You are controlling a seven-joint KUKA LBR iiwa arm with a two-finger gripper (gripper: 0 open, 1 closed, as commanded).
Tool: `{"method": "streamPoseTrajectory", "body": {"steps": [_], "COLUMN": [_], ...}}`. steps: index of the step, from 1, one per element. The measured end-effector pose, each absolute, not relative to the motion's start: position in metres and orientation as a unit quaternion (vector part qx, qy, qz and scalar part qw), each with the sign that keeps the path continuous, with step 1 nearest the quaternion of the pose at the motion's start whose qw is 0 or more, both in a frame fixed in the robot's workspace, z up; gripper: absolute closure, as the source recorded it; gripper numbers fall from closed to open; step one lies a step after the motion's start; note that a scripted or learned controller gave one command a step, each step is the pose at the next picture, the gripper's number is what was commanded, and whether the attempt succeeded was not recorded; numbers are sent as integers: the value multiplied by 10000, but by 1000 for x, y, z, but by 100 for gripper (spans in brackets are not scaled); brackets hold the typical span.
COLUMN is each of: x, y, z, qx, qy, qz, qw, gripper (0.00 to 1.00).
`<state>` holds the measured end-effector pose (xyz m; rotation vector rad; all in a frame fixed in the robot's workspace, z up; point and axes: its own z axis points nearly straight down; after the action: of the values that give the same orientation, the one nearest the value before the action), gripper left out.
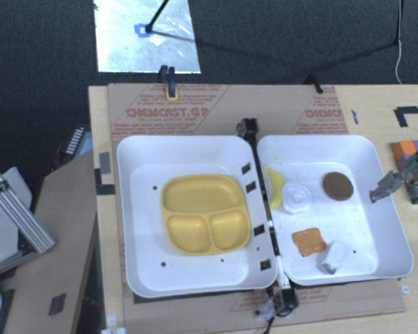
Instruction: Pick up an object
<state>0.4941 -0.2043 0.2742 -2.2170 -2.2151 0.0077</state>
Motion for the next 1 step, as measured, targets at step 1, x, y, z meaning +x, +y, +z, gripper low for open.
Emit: {"method": "streamPoseTrajectory", "body": {"steps": [1], "x": [496], "y": [-203], "z": [280], "qx": [-7058], "qy": [-7084], "qz": [-4], "qw": [-9], "gripper": [0]}}
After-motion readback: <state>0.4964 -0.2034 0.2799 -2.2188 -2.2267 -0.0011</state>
